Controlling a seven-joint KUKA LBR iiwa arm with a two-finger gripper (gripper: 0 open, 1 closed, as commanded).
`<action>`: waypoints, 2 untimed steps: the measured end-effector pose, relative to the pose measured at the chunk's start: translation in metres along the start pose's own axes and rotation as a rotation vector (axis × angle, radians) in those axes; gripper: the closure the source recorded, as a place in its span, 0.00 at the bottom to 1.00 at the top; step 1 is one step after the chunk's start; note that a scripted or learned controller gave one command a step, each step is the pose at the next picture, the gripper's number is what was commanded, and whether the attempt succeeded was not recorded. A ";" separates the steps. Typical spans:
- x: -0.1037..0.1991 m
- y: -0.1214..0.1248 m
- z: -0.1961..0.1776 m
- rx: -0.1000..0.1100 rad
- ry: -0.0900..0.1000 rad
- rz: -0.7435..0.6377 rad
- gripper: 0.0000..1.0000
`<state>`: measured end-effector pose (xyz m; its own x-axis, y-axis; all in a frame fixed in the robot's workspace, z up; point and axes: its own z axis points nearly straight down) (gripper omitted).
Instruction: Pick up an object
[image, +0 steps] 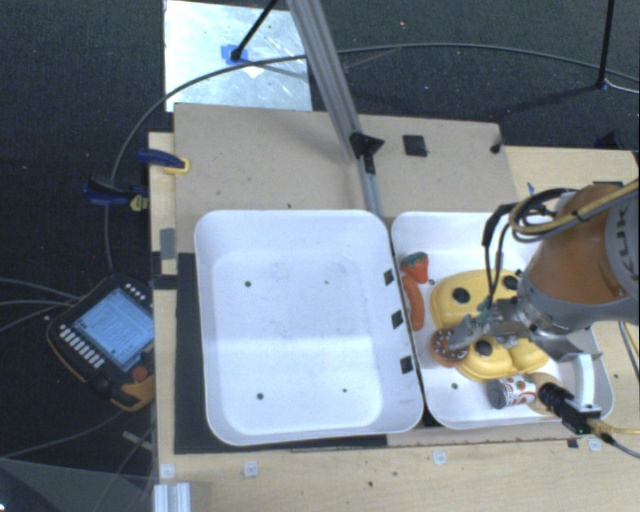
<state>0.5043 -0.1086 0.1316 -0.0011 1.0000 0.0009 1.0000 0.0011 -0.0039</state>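
Observation:
The right bin holds several items. An orange carrot-like toy lies along its left wall. A yellow piece with dark spots sits mid-bin, and a second yellow piece lies nearer the front. A reddish-brown round item rests between them. A small white and red can lies at the front. My gripper reaches in from the right and hangs low over the yellow pieces, its tip right beside the round item. The arm hides the bin's right part.
The left bin stands beside the right one, sharing a middle wall with black clips. A metal pole slants down to the bins' far edge. A teach pendant and cables lie off the bench at left.

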 end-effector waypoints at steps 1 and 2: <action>0.001 0.008 0.024 -0.028 -0.003 -0.005 0.00; 0.001 0.011 0.012 -0.035 -0.003 -0.006 1.00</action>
<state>0.5151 -0.1077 0.1201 -0.0070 1.0000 -0.0017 0.9995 0.0071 0.0308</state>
